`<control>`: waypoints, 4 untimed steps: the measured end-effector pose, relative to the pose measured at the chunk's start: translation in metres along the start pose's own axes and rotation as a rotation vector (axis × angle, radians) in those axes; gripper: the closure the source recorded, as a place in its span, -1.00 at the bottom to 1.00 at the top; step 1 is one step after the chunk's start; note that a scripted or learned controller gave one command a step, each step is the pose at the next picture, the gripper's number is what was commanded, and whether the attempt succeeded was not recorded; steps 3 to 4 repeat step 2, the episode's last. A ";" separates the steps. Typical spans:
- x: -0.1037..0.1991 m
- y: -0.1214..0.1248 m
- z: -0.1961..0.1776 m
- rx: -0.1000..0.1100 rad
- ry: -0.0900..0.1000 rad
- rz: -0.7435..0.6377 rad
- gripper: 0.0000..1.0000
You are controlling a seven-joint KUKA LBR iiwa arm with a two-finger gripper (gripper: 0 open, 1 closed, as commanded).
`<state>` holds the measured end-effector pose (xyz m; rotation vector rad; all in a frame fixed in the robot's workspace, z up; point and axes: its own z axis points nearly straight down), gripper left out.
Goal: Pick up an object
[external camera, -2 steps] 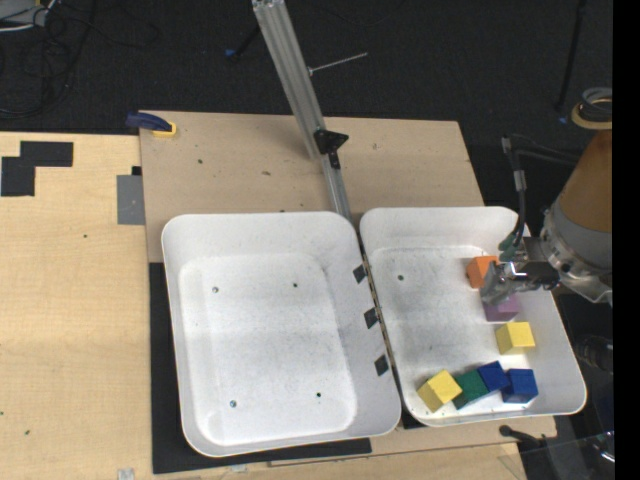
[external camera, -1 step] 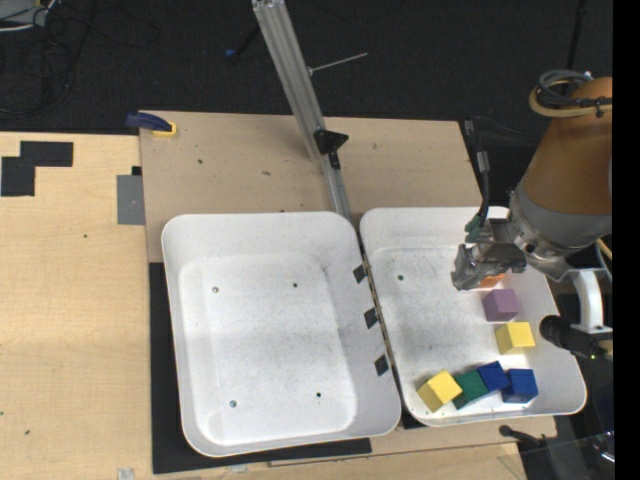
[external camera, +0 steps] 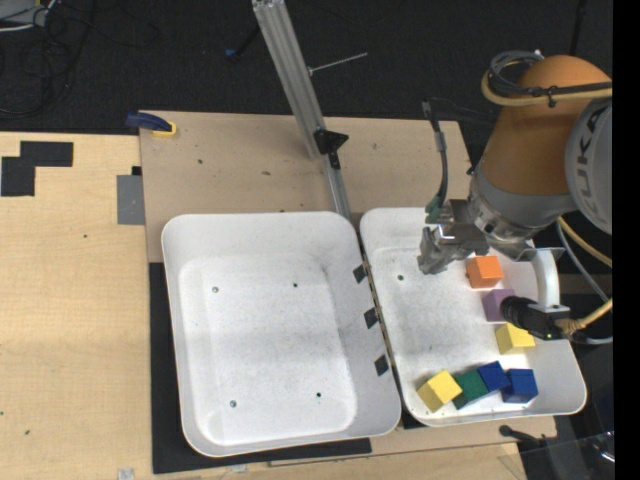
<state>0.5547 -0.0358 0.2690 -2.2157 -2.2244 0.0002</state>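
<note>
The arm [external camera: 545,158] reaches in over the right bin [external camera: 420,368], and the tool [external camera: 436,253] hangs low over that bin's upper part, near its left wall. Whether the tool is released or clenched cannot be told from this slant; nothing shows between its tips.

The blocks all lie in the right bin. The orange block [external camera: 485,271] sits just right of the tool, apart from it. A purple block [external camera: 493,304] lies just below the orange one, partly hidden by a black part of the arm. Further down is a yellow block [external camera: 515,337], and along the bin's lower edge sit another yellow block [external camera: 439,389], a green block [external camera: 470,387] touching it, and two blue blocks [external camera: 508,380] beside that, all well apart from the tool.

The left bin [external camera: 270,328] sits alongside on the desk [external camera: 70,298].
</note>
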 end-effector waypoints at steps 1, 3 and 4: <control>0.052 0.016 0.014 0.002 0.000 0.000 1.00; 0.087 0.049 0.025 0.001 -0.001 0.001 1.00; 0.087 0.049 0.025 0.001 -0.001 0.001 1.00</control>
